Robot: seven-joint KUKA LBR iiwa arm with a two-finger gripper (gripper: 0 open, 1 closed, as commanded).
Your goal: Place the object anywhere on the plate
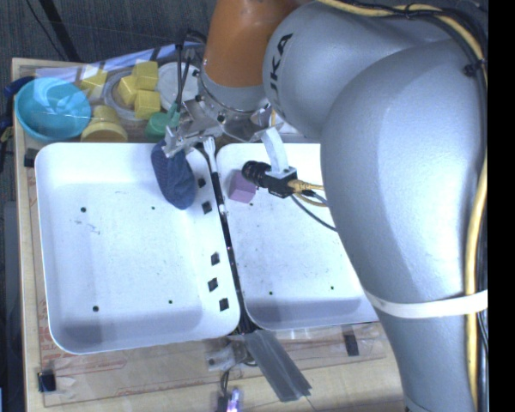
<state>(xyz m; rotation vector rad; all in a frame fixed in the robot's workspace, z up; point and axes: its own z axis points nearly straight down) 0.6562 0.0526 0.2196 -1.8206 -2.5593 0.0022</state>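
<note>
Above the left bin (112, 256), near its far right corner, my gripper (178, 137) pinches a dark blue object (175, 178) that hangs from it. I judge I'm mid-carry; no plate is visible to me, so next I must find it

blue object (175, 178) under gripper (182, 136), left bin (112, 256)

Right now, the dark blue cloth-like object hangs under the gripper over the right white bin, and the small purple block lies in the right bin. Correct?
Not quite. The camera view shows the dark blue cloth-like object over the left white bin, near the divider. The small purple block does lie in the right white bin.
</note>
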